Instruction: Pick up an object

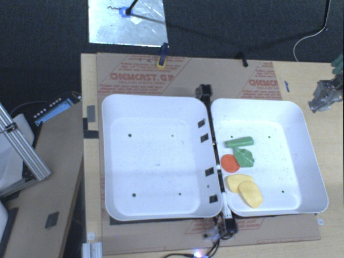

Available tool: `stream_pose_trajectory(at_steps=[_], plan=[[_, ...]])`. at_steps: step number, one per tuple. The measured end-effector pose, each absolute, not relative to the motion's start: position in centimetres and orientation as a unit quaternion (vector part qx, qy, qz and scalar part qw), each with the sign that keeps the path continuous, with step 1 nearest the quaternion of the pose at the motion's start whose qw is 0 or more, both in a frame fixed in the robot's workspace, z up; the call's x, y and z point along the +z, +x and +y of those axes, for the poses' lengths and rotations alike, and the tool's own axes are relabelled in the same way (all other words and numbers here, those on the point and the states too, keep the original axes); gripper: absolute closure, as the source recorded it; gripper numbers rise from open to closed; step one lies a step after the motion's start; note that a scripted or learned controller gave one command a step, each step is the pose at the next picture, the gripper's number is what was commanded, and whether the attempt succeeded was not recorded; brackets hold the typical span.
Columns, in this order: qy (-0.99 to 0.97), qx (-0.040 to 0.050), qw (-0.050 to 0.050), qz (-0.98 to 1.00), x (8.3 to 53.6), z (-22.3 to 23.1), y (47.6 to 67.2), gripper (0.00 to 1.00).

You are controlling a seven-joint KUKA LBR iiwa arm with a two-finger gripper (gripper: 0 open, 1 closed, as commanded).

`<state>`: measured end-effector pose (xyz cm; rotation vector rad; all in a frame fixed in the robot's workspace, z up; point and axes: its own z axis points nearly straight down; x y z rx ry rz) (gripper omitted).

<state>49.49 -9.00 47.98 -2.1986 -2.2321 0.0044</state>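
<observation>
On the left of the worktop (91,160) sits the left shallow white plastic bin (115,117), and nothing in it offers a grasp. Just beside it, across a black hinged divider (210,144), the right shallow white plastic bin (301,138) holds a tight cluster near its left wall: a green cylindrical piece (239,142), a green blocky piece (245,157) just below it, an orange round disc (230,163) touching that, and two yellow oval pieces (244,188) overlapping below. At the far right edge the metallic grey gripper (324,97) sits outside the bin, well apart from the cluster; whether it is wide or narrow cannot be told. The pick appears to be at the approach step, nothing grasped. The next move calls for travelling left and down over one piece, probably the green cylinder, which lies most apart.
</observation>
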Motion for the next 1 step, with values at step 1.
stream_pose_trajectory(at_steps=[1], plan=[[-0.706, -0.0023, -0.003, -0.709, 53.07, -9.56, 48.64, 1.00]])
